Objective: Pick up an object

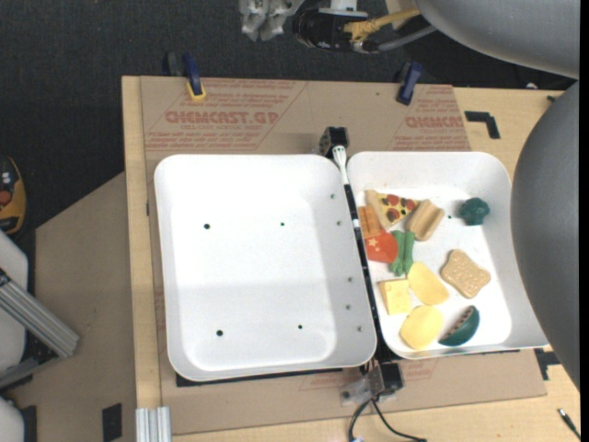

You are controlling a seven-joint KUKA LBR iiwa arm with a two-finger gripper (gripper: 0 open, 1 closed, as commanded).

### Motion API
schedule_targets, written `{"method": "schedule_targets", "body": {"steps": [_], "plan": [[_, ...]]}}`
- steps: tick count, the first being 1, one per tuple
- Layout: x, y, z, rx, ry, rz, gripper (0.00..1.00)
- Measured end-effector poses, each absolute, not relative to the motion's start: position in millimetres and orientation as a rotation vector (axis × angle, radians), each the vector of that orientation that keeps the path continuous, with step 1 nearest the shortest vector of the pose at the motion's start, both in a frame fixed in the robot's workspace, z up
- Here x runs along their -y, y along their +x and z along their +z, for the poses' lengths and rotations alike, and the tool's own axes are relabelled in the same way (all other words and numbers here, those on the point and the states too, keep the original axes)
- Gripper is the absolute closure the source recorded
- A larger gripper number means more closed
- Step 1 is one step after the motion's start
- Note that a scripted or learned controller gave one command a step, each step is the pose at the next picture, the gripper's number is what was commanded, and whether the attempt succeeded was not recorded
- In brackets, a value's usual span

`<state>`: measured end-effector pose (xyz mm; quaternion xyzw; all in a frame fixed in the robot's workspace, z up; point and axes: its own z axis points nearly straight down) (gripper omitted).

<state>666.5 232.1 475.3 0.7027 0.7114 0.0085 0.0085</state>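
Note:
The right bin (492, 178) holds several toy foods: a pizza slice (394, 208), a bread roll (424, 219), a teal lump (474, 211), a red piece (381, 246), a green piece (403, 252), a toast slice (464, 273), a yellow cheese square (397, 296), two yellow ovals (428, 284) (421, 326) and a dark teal wedge (459, 327). My gripper (265, 7) hangs blurred at the top of the view, beyond the bench's far edge and well away from both bins. Nothing is visible in it.
The left bin (184, 191) lies beside the right one, showing only its small drain holes. The grey arm (552, 201) crosses the top right and covers the right bin's right edge. Blue clamps (191, 74) (409, 81) stand on the board's far edge.

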Motion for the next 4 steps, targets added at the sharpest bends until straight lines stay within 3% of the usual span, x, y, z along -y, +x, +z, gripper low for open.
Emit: {"method": "schedule_targets", "body": {"steps": [1,2,3,4], "plan": [[-232.0,666.5,474.9,-2.223,2.196,0.025,0.00],[-233.1,666.5,486.2,-2.222,2.192,0.031,1.00],[-233.1,666.5,485.7,-2.223,2.193,0.029,0.00],[-234.1,666.5,496.9,-2.222,2.189,0.035,1.00]]}}
